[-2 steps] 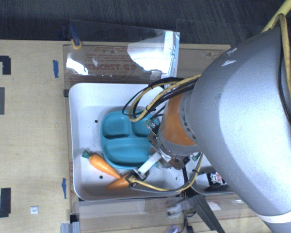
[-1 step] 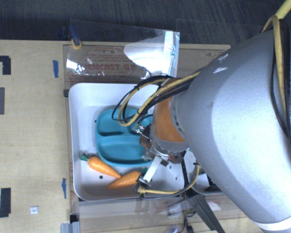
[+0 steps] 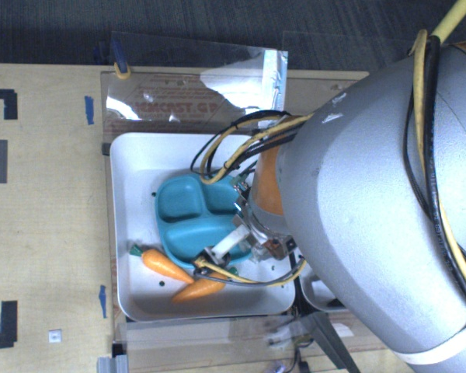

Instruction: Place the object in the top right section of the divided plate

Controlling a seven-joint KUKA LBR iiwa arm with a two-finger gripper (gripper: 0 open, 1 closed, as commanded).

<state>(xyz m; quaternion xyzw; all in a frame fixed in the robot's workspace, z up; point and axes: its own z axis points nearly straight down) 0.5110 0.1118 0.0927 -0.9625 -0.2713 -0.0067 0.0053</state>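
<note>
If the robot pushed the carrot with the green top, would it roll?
Likely in a curve: the carrot tapers. It looks smooth and rounded, so probably stiff, light and slippery. The white bin wall beside it should stop it.

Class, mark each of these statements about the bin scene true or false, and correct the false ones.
1. A blue divided plate lies in the white bin. True.
2. Two orange carrots lie in that bin. True.
3. Both carrots rest inside the plate's sections. False: they lie on the bin floor, by the plate's lower edge.
4. The grey arm reaches in from the view's left. False: it comes in from the right.
</note>
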